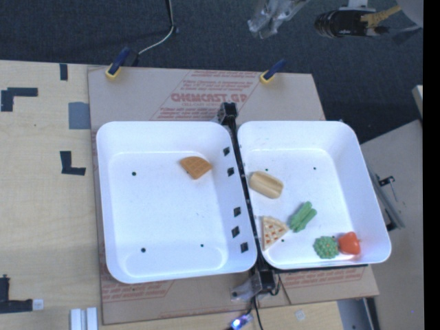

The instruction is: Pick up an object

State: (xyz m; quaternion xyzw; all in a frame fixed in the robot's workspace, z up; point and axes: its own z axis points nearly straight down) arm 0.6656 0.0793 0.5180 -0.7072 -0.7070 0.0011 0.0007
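1. Top of frame, right of centre: gripper (271,12) hangs above the dark floor, well apart from both bins; blurred, can't tell its grip state, nothing visibly in it.
2. Left bin (117,184): one orange-brown wedge (196,166), upper right part.
3. Right bin (357,177): bread roll (266,184) near the divider, waffle slice (272,230), green pod (302,216), broccoli (326,247) touching red piece (349,243) at lower right.

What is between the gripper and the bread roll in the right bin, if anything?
Nothing visible blocks the way. The gripper hangs beyond the far edge of the bench, above the dark floor. The bread roll lies alone near the right bin's left wall, apart from the waffle piece and the green bean.
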